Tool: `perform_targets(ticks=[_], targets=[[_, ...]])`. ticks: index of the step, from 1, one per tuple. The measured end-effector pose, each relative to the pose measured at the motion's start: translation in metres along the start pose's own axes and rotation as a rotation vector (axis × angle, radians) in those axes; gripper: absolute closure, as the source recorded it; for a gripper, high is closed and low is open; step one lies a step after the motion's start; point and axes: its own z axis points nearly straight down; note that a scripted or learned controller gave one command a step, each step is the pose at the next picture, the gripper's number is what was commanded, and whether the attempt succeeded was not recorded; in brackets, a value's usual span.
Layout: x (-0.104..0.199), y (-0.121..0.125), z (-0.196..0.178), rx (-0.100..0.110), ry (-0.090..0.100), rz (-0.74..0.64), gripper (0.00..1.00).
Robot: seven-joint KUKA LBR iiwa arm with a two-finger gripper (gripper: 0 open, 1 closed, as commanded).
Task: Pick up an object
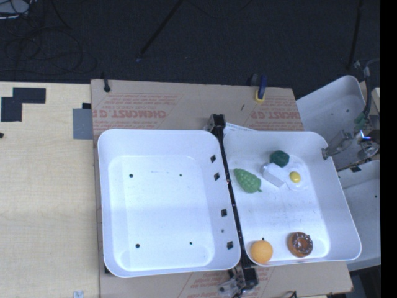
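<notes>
Dark floor w/ cables behind, pale wood desk below carrying a cardboard sheet and two white bins; I see my tool parked at the far right edge, just outside the right bin, and I can't tell how its grip is set. Nearest to the tool, a bit left of it, sit a dark green piece, a white block and a fried egg toy, w/ a green leafy item farther left. Well below the tool at that bin's near wall lie a donut and an orange, while the left bin is farthest from it.
</notes>
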Motion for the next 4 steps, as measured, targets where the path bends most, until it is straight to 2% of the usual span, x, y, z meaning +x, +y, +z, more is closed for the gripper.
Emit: perform_targets(ticks=[1,2,3,4], targets=[[0.003,-0.050,0.115,0.028,0.011,0.004,0.00],[0.001,-0.047,0.109,0.017,0.007,0.004,0.00],[0.001,-0.047,0.099,0.018,0.007,0.005,1.00],[0.000,-0.047,0.100,0.019,0.007,0.006,0.00]])
